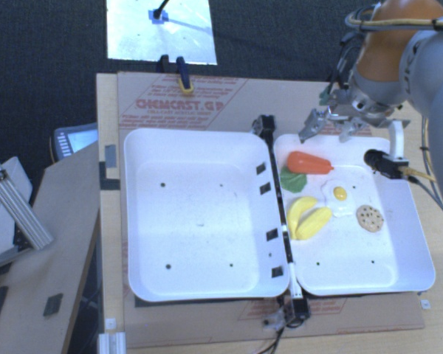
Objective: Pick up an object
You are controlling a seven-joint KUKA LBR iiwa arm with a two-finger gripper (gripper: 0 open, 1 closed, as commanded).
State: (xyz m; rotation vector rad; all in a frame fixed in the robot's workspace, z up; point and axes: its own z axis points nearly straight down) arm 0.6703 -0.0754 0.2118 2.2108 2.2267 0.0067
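Nothing picked yet: the gripper hangs spread and empty over the far edge of the right bin.

The gripper (331,127) sits above the far rim of the right bin (410,268), its two fingers parted with nothing between them, so the grasp has not begun. All the candidate objects lie on the bin floor toward its far left part: a carrot (308,163) with green leaves nearest the gripper, just below it; a fried egg (340,195) near the middle; a banana (308,217) against the left wall; a cookie (369,217) toward the right side. The left bin (144,271) carries nothing to grasp. What is left, as I judge it, is the whole job: descend on one object, probably the carrot, close, and lift.
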